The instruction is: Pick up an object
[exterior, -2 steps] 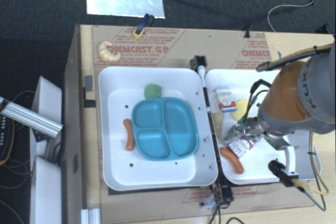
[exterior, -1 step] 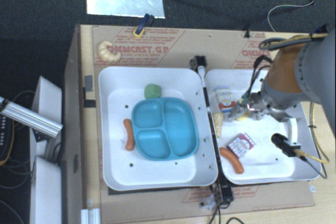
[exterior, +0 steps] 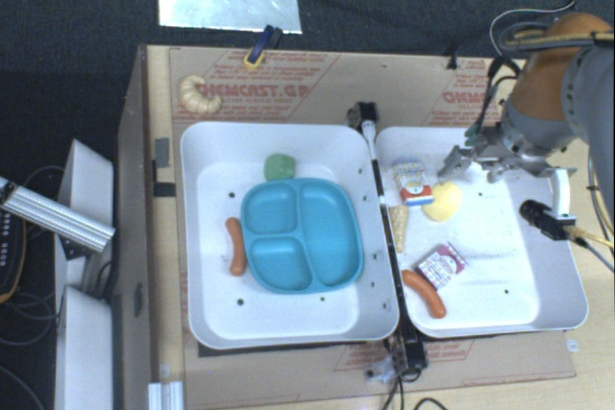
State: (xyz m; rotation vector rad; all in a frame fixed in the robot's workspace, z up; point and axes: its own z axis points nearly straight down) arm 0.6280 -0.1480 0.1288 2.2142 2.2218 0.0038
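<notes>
grey arm reaching from right, gripper [exterior: 459,162] low, wrist tilted

The gripper [exterior: 461,160] is small and blurred at its tip, so how its fingers stand cannot be told, nor whether anything sits between them; the arm [exterior: 567,82] behind it runs off the picture's right edge. Just below the gripper, the yellow object [exterior: 443,203] is too soft in outline to name, and the small printed package [exterior: 413,182] beside it has lettering too fine to read. Further below, the dark red packet [exterior: 441,265] lies over part of an orange sausage [exterior: 425,292], hiding its upper end.
</notes>
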